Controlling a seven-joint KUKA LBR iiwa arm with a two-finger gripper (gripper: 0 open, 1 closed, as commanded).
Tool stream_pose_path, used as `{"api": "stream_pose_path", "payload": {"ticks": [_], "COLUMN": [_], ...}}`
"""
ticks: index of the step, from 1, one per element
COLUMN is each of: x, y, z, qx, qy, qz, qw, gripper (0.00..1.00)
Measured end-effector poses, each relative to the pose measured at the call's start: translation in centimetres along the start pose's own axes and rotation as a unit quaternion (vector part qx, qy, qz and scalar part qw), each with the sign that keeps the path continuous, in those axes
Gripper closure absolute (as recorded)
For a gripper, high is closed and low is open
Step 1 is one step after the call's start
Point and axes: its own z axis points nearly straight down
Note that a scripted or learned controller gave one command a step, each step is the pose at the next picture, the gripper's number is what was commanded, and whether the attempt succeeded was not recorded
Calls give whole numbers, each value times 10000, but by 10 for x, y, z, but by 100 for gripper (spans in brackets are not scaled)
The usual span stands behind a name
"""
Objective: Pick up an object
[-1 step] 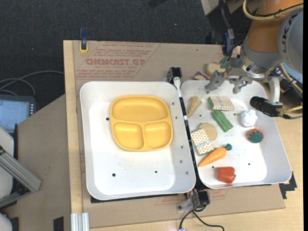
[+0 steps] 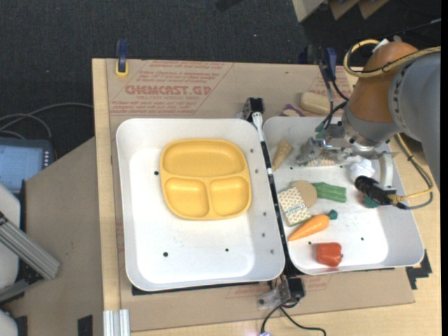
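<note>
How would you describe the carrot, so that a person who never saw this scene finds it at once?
Look at the right white bin, the one that the grey arm reaches into. Near its front, beside the wall shared with the left bin, lies the carrot. It is the only long orange thing with a green tip; the red object in front of it is short and blocky.

Two white bins, left [image 2: 140, 208] and right [image 2: 399, 247]: smooth moulded plastic with a faint sheen. Yellow divided tray [image 2: 206, 177]: matt plastic, evenly coloured. Bench top [image 2: 175, 89]: pale flat board covered by a paper-like film with red print. Carrot [image 2: 309, 226] and red piece [image 2: 329, 253]: glossy toy plastic. Green piece [image 2: 329, 192]: smooth plastic. Checked packet [image 2: 292, 204]: printed, paper-like surface. Arm [image 2: 413, 96]: grey, smooth painted casing with a glossy orange band [image 2: 374, 82]. Gripper [image 2: 323, 145]: dull metal parts. Floor [image 2: 105, 12]: dark, rough carpet-like texture.
</note>
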Motion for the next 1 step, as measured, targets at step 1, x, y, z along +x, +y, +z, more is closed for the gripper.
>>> {"api": "stream_pose_path", "payload": {"ticks": [1], "x": [15], "y": [40], "z": [-8], "qx": [-31], "qy": [-12], "qz": [-17], "qw": [10000], "gripper": [0]}}
